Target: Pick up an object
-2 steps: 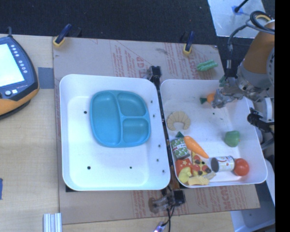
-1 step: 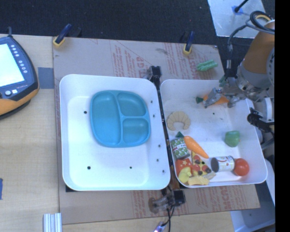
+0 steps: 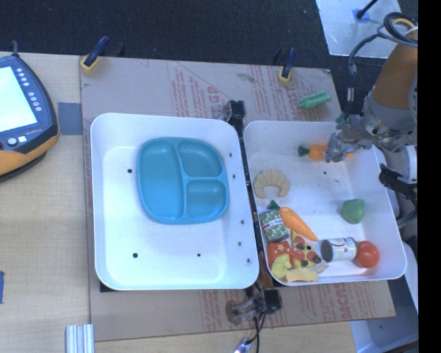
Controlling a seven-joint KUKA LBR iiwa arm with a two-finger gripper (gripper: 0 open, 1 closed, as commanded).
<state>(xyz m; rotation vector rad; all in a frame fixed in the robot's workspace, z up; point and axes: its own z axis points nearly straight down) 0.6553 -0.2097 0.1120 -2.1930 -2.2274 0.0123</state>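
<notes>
- Your gripper [image 3: 338, 150] hangs low over the far part of the right bin [image 3: 386, 197]; from this angle you cannot tell how it is set.
- Right under and just left of the gripper lies a small orange carrot [image 3: 317, 152] with a green top, partly hidden by the tool, so you cannot tell whether it is touched.
- Nearer you and a little right of the gripper sits a green round object [image 3: 353, 210], apart from the rest.
- Left of the gripper and nearer, a pale croissant [image 3: 271, 183] lies by the bin's left wall.
- Further toward the near edge you see a bigger carrot [image 3: 297, 224], a green packet [image 3: 273, 227], a flat yellow and red piece [image 3: 294, 259], a small can [image 3: 339, 249] on its side and a red tomato [image 3: 367, 254] just beside it.
- Well to the left of the gripper, the left bin [image 3: 110, 197] holds a blue divided plate [image 3: 182, 179].
- Beyond the gripper, outside the bins, a green item [image 3: 314, 100] rests on the cardboard sheet [image 3: 169, 87].
- Far left on the bench lies a tablet-like pendant [image 3: 15, 116] with an orange casing.
</notes>
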